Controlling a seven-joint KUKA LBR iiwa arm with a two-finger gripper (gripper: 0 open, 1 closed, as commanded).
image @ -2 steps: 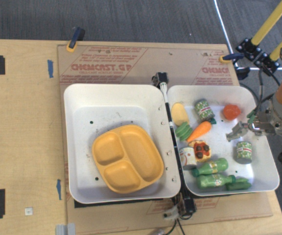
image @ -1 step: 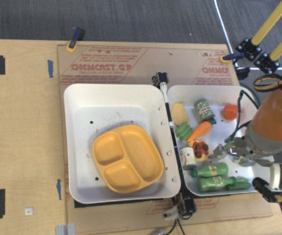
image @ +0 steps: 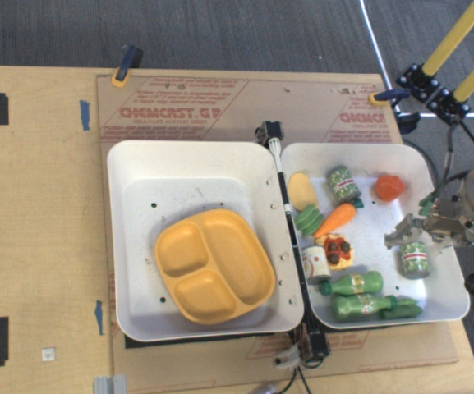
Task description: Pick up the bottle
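Gripper (image: 417, 235) low over the right side of the right bin (image: 457, 305). Cannot tell whether the jaws stand apart or together; too much grey metal bunched there to read them.

Just under the jaws, toward the view's lower edge: a small green-and-white can (image: 415, 259), touching or nearly touching the gripper, not seen clamped.

Left of the jaws and lower in the view: upper bottle (image: 356, 284), green, lying flat on the bin floor. Long axis running across the view, nearly level, dark cap end seemingly pointing left, away from the jaws.

Right beside it and lower again: lower bottle (image: 376, 307), also green and flat. Long axis parallel to the first, narrow dark end seemingly pointing right, toward the bin's near right corner. Both near the jaws but clear of them.

Farther left of the jaws: a carrot (image: 340, 218) lying slantwise, a yellow block with red spots (image: 338, 250), a small white tin (image: 315, 263).

Above-left of the jaws: a red tomato (image: 389, 187) and a second can (image: 343, 184); beyond these a pale yellow piece (image: 302, 191).

Well apart to the left: the left bin (image: 121, 220), with a yellow divided plate (image: 253, 281) lying in it.
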